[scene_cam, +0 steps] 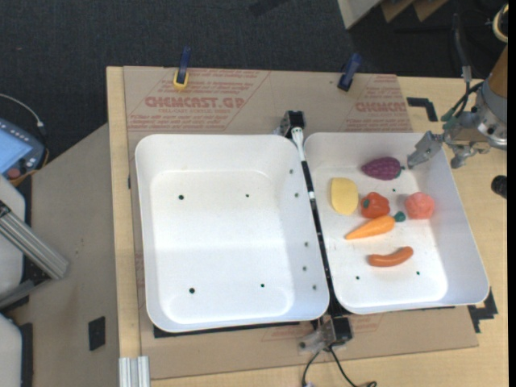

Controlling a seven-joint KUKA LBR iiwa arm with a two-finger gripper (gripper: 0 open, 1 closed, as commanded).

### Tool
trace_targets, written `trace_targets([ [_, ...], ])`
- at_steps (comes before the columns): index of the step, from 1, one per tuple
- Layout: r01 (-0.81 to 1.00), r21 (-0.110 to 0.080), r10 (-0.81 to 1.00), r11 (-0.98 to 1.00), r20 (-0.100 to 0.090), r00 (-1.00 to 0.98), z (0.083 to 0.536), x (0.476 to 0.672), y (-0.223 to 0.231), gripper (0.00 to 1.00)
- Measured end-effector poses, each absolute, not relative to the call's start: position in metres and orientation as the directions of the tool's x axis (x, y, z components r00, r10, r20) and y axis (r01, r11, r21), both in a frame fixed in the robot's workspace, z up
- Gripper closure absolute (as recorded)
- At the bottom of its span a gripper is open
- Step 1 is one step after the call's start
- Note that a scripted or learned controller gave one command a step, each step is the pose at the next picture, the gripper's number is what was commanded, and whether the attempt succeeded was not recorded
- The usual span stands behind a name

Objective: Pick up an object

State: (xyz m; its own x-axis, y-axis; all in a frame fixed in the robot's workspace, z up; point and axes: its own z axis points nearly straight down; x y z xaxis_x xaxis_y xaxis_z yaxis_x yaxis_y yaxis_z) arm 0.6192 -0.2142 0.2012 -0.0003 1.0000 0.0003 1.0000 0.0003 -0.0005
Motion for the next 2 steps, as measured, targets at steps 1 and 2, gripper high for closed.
trace_targets([
  [1, 1.0, -0.01, 1.0, 0.006, 0.006, -0.006, 0.09, 0.628, -0.142, 0.0],
  [2, 0.999, -0.036, 1.0, -0.006, -0.001, 0.006, 0.08, 0.656, -0.096, 0.0],
])
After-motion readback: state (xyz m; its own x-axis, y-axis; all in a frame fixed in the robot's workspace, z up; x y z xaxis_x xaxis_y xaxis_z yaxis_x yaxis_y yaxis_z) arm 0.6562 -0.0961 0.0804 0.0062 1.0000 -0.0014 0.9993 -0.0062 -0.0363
